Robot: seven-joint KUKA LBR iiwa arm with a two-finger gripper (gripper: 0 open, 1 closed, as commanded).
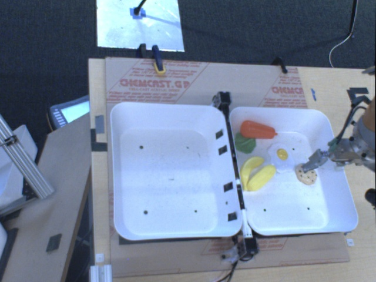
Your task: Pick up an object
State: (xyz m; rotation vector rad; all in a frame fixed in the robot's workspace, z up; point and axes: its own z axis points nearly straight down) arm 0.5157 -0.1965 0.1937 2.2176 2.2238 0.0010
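Here, the gripper (314,160) is seen low inside the right bin (341,216), reaching in from 3 o'clock. The cookie (306,174), a small round tan piece, lies directly at the fingertips, toward 7 o'clock from them and touching or nearly so. Whether the jaws are parted or closed cannot be told at this size, and nothing is seen clamped between them. No long axis is offered by the cookie, so approach angle is judged uncritical. At 10 o'clock from the cookie a fried egg (282,155) is noted, close beside; a banana (257,174) and carrot (257,130) lie farther toward 9 to 10 o'clock.
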